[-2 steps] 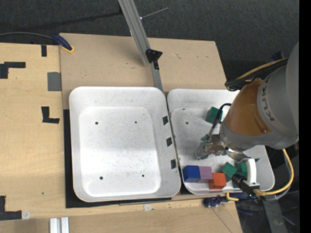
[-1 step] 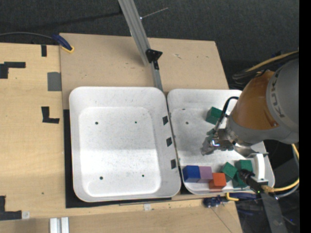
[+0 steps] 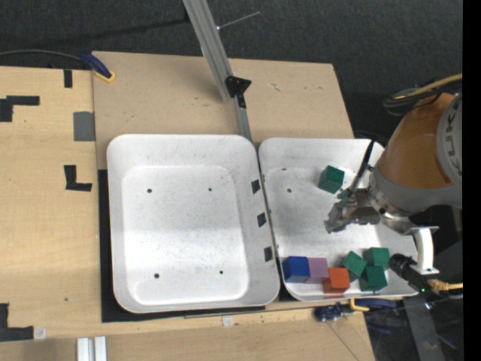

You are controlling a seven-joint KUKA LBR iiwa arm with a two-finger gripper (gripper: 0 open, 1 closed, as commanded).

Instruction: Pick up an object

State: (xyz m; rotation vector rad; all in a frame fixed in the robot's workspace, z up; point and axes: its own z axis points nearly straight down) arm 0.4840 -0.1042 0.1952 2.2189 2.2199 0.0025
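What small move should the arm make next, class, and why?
Probably shift the tool toward the lone green cube in the right bin and lower over it: the tool holds nothing, and that cube lies apart from the cluster.

I note a plywood worktop (image 3: 188, 89) carrying the left white bin (image 3: 180, 224). A grey metal pole (image 3: 210, 36) slants across it, bearing a black clamp (image 3: 237, 86). A blue-and-yellow clip (image 3: 99, 66) lies at the far edge.
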